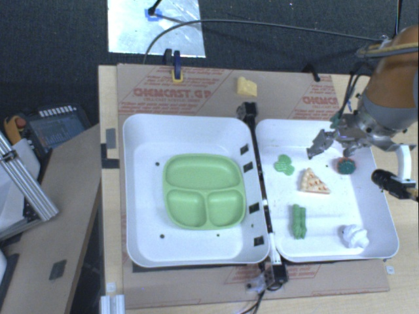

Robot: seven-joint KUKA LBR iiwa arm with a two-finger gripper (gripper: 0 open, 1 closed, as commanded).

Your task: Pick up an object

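Dark carpet-like floor (pixel 52 38) lies beyond my bench toward twelve o'clock. A shiny foil sheet (pixel 154 17) rests on it at eleven, with a black cable (pixel 262 25) curving away from it. A brown printed cardboard sheet (pixel 196 90) covers the bench top. At nine o'clock stands a tan side table (pixel 59 195) bearing a dark keypad device (pixel 55 133) and an aluminium rail (pixel 26 182).

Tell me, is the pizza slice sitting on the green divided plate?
No, the pizza slice lies on the floor of the right bin, while the green divided plate is in the left bin.
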